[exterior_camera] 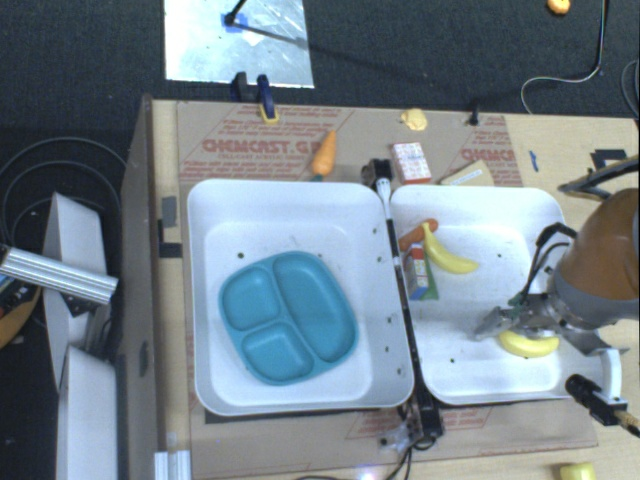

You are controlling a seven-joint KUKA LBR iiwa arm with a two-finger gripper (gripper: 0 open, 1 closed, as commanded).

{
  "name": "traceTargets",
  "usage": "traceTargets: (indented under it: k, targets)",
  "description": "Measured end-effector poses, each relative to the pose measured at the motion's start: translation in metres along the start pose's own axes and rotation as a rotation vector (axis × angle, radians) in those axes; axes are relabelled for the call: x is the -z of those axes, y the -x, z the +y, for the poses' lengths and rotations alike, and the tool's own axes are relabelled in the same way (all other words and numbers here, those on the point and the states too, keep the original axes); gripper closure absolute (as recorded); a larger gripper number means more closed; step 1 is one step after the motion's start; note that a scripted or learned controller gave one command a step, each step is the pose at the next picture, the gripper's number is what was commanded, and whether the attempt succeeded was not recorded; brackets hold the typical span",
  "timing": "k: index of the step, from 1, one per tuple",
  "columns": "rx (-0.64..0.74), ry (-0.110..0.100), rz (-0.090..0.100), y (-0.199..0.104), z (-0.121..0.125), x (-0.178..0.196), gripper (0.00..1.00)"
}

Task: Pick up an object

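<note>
Camera view looks down on a bench (300,133) with two shallow white bins side by side. Left bin (215,218) holds a blue divided plate (288,316), three compartments, lying flat near the middle. Right bin (500,208) holds a banana (448,256) in its upper left part, curved, with a small boxed item (420,273) and an orange-red piece (413,234) just beside it against the divider. A second yellow banana-like object (528,344) lies in the right bin's lower right area. Arm (605,268) comes in from the right, orange band visible above the wrist, and the gripper (520,323) sits low over that second yellow object. Grey finger parts (495,320) spread out to the left of and above the object, touching or nearly touching it; whether the fingers are spread or pinching it, cannot tell, the wrist covers too much. The object rests on the bin floor, not clearly between the fingers. Outside the bins on the cardboard top edge: a carrot-like orange item (323,154), a small patterned box (410,162), a yellow lump (414,119). A shiny sheet (238,28) lies on the dark floor above the bench. A small orange ball (558,4) sits far upper right.
</note>
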State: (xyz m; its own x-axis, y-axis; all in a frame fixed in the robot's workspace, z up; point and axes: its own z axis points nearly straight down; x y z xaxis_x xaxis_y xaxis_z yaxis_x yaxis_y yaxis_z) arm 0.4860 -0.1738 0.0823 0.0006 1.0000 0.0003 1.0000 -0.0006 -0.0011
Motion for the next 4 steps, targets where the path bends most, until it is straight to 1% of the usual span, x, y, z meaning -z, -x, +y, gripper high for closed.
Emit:
traceTargets:
  k: [1,2,3,4]
  targets:
    - [0.013,0.015,-0.001,-0.041,0.123,0.004,0.0]
    - [0.008,-0.023,-0.001,-0.075,0.18,0.002,0.0]
    - [0.007,-0.021,0.0,-0.072,0.179,0.011,1.0]
    - [0.001,0.004,0.001,-0.095,0.116,0.107,1.0]
